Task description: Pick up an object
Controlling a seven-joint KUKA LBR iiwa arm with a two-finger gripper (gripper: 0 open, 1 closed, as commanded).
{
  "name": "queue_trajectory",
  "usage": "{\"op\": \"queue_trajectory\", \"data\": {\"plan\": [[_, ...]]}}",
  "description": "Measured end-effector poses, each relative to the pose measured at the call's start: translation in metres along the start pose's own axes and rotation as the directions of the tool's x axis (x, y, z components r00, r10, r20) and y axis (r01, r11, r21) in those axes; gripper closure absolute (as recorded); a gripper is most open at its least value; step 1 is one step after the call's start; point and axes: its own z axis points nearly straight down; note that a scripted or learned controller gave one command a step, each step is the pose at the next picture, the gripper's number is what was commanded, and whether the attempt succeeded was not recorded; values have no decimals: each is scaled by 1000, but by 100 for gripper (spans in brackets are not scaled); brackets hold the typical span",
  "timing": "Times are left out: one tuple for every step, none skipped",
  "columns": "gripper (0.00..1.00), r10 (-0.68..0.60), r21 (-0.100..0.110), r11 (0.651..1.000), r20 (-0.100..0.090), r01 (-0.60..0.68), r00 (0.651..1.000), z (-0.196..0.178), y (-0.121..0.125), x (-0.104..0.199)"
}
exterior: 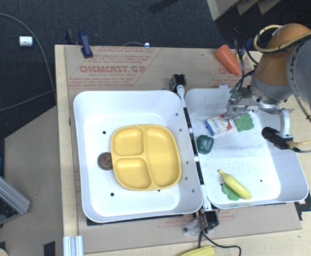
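Note:
My gripper [236, 111] is low over the far part of the right bin [283, 169], below the orange band of the arm [278, 52]. Its tip sits between a small white, blue and red carton [218, 125] and a light green object [245, 122], touching or almost touching both. A dark green object [204, 143] lies near the bin's left wall. A yellow banana [235, 185] lies at the near side with a small green piece [231, 193] beside it.
The left bin [91, 116] holds a yellow divided plate [144, 157] with a brown round object [105, 160] tucked at its left edge. An orange object [228, 60] lies on the bench behind the right bin. A black cable end [275, 137] hangs over the right bin.

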Motion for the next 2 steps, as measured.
{"op": "queue_trajectory", "data": {"plan": [[0,0,1,1000,0,0,1000,0,0,0],[100,0,-2,1000,0,0,1000,-10,1,0]]}}
